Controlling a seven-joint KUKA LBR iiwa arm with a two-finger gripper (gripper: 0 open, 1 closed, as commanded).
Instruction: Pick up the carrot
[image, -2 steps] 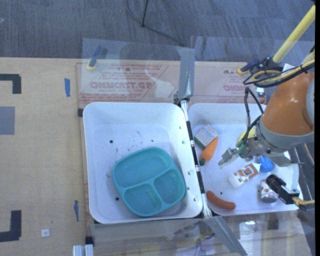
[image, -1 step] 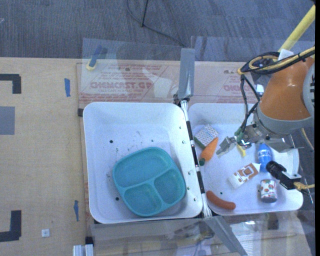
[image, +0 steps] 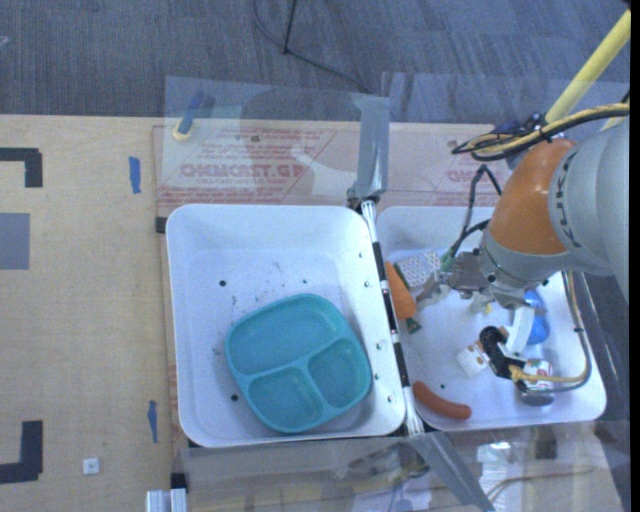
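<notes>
The carrot is orange with a green end and lies lengthwise against the left wall of the right bin. My gripper reaches in from the right and sits low, just to the right of the carrot's middle and close to it. Nothing visibly lifts the carrot; it rests on the bin floor. A grey textured piece sits right above the gripper tip, beside the carrot's upper end.
A reddish sausage lies near the right bin's front edge. A blue object sits under the wrist at the right. The left bin holds a teal divided plate.
</notes>
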